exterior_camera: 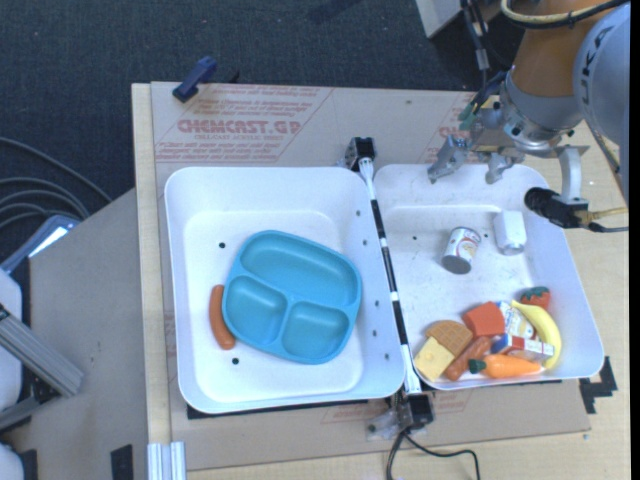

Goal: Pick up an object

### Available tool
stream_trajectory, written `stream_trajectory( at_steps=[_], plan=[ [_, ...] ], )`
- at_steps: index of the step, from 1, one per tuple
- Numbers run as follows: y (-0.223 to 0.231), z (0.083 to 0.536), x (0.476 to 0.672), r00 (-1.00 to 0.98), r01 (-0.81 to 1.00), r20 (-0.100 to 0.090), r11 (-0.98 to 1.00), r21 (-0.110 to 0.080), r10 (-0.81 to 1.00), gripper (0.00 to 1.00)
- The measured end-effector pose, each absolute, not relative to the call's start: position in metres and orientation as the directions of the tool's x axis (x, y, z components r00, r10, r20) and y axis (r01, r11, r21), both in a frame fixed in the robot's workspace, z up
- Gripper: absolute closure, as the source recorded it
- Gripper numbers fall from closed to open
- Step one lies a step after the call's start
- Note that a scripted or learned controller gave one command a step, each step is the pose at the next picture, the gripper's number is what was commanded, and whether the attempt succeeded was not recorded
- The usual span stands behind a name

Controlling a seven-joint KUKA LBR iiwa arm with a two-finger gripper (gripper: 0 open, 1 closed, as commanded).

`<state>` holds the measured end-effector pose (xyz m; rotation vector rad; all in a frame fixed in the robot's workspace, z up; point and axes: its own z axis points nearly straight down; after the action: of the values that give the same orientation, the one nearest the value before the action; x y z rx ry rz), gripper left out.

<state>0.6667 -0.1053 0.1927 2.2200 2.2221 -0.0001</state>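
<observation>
- I see the claw at upper right, fingers apart, gripping nothing, over the right bin.
- The small can lies just below it, mid-bin.

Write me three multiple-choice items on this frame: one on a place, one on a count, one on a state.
1. Where does the blue divided plate lie?
A. In the left bin
B. In the right bin
C. On the cardboard behind the bins

2. How many compartments does the plate have?
A. Two
B. Three
C. Five

3. How does the small metal can rest?
A. Upright on its base
B. On its side
C. Stacked on the toy banana

Key: 1 A, the plate sits in the left bin with a toy sausage at its left edge. 2 B, one long section and two smaller ones show. 3 B, the can lies tipped over on the floor of the right bin, apart from the toy banana in the food pile, while the gripper hangs over that bin's far edge.
</observation>
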Motion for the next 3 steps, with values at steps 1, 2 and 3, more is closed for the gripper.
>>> stream_trajectory(
  at_steps=[1,2,3],
  plan=[
    [-0.122,0.085,0.653,0.001,1.0,0.0,-0.001,-0.001,1.0,0.0],
    [-0.13,0.085,0.648,0.001,1.0,0.001,-0.001,-0.002,1.0,0.0],
    [-0.136,0.085,0.636,0.001,1.0,0.001,-0.001,-0.002,1.0,0.0]
  ],
)
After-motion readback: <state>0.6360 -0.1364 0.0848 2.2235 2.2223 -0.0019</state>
